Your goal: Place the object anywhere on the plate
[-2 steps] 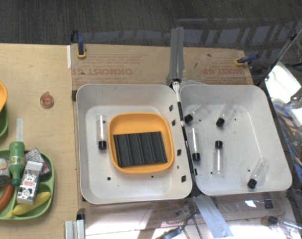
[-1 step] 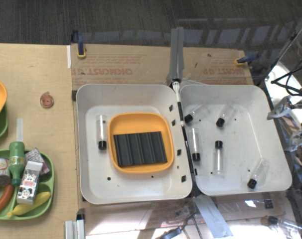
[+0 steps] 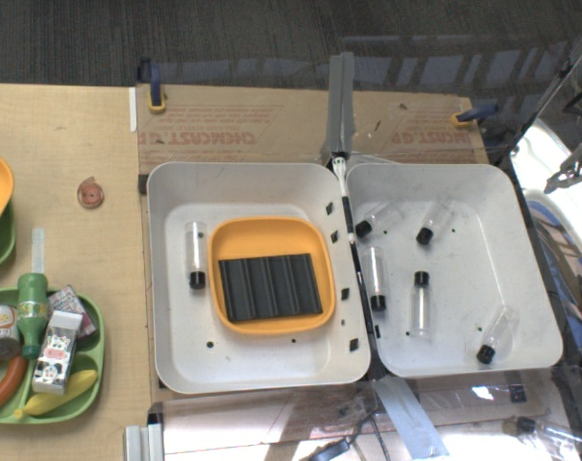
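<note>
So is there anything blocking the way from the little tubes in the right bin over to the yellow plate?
Only the bin walls where the two bins meet; a tube must be lifted over them. The yellow plate sits in the left bin and already holds a dark ridged block. One tube lies beside it. The nearest right-bin tube lies along that wall.

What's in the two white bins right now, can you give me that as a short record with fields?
left bin: orange plate with a dark ribbed block on it; one clear vial with a black cap beside the plate
right bin: five clear vials with black caps, scattered, one at the near corner
plate contents: block only, no vial on it
bench left of bins: green tray of toy food
</note>
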### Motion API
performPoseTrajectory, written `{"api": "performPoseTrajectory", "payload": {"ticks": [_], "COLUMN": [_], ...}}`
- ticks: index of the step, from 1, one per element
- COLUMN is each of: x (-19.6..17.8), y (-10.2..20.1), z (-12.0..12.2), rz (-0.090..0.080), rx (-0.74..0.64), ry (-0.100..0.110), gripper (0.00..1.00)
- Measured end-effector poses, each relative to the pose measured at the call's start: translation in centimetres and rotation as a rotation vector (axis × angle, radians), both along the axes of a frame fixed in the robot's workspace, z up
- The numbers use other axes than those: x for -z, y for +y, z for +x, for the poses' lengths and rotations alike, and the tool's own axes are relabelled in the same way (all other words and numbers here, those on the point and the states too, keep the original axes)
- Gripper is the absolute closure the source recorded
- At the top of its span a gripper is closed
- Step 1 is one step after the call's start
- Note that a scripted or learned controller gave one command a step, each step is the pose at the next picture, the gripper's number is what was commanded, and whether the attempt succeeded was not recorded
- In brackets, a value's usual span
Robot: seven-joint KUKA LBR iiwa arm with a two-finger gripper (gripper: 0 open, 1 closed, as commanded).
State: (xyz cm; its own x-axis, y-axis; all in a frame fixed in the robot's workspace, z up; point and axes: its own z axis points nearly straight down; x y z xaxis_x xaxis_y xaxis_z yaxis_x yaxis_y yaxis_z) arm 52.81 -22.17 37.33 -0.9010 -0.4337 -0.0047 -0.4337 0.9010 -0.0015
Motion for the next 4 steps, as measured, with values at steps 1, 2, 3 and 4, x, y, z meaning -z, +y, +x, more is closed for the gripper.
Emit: {"api": "performPoseTrajectory", "payload": {"ticks": [1,2,3,4], "x": [2.7,6.7,4.1,5.5], "y": [0.0,0.1,0.1,0.1], "z": [1.6,4.6,4.3,4.3], "rz": [0.001,0.000,-0.002,0.000], "rx": [-0.282,-0.572,-0.900,-1.191], "ry": [0.002,0.001,-0.002,0.000], "gripper": [0.00,0.00,0.00,0.00]}}
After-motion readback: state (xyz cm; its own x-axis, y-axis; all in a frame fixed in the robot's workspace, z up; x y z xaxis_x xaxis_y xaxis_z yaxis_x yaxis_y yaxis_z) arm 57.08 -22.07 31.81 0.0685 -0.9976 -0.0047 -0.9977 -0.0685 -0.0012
